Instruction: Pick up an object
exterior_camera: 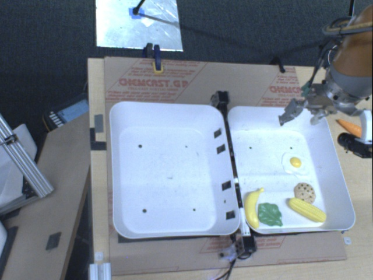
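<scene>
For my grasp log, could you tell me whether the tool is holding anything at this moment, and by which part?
Nothing is held. The tool hangs open above the far edge of the right bin, with no object between its fingers.

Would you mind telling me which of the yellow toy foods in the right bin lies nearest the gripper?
The fried egg, white with a yellow yolk, lies nearest the gripper. The banana and the corn cob sit farther off, along the bin's front edge.
</scene>
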Action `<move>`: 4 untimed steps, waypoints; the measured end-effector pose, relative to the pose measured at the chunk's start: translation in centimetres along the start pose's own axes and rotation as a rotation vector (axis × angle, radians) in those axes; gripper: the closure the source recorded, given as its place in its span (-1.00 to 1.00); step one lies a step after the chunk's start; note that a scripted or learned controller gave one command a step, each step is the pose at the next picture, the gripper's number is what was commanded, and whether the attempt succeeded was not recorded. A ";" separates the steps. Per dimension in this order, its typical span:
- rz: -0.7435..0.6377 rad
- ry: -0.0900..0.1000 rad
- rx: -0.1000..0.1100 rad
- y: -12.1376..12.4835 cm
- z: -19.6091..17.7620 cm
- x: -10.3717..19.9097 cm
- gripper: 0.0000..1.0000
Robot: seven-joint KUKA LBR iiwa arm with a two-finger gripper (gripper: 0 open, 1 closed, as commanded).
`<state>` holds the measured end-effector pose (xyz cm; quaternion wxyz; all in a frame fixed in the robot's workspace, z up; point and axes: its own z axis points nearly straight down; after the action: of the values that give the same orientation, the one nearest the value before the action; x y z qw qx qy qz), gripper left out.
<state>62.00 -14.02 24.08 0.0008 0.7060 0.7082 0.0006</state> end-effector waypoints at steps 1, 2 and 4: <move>-0.006 0.000 -0.012 -2.6 -12.2 4.0 -1.00; -0.005 0.000 -0.009 -5.0 -19.0 6.4 -1.00; 0.005 -0.003 -0.004 -6.8 -29.5 3.0 -1.00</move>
<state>55.09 -10.98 53.59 0.0032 0.7078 0.7064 0.0009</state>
